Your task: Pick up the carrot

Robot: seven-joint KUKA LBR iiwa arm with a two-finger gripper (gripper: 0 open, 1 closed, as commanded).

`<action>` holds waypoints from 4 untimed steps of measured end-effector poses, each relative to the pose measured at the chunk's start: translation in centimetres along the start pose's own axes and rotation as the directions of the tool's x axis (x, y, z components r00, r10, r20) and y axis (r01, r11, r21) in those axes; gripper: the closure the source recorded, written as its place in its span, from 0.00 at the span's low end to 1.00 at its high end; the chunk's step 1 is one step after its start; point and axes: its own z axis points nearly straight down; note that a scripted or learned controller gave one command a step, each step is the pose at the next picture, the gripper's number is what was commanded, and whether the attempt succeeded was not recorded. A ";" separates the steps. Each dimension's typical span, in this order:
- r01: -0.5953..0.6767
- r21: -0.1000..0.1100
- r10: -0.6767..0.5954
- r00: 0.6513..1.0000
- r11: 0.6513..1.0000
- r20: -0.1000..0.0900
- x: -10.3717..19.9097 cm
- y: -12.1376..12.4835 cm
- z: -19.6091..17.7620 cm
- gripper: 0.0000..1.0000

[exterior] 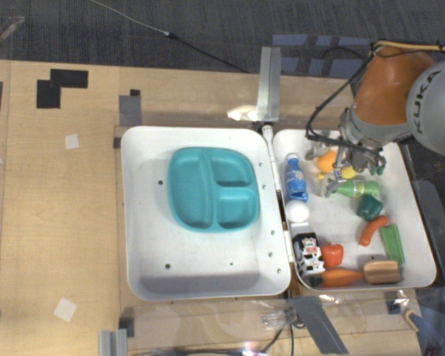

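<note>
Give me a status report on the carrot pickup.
Done: nothing yet. The carrot lies at the near edge of the right bin, beside the bread roll. In hand: the end effector is low over the yellow and green toys at the bin's far end. Left: travel to the carrot, grasp, lift.

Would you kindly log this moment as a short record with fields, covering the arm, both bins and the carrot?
arm: reaches in from the right, gripper low over the right bin's far end
left bin: holds a teal tray
right bin: bottle, yellow toy, green items, carrot, bread-like block
carrot: lying at the near edge, apart from the gripper
task state: carrot not yet picked up
</note>
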 end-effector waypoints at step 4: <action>0.747 0.001 -0.747 0.665 0.665 0.001 10.2 -6.7 -18.4 1.00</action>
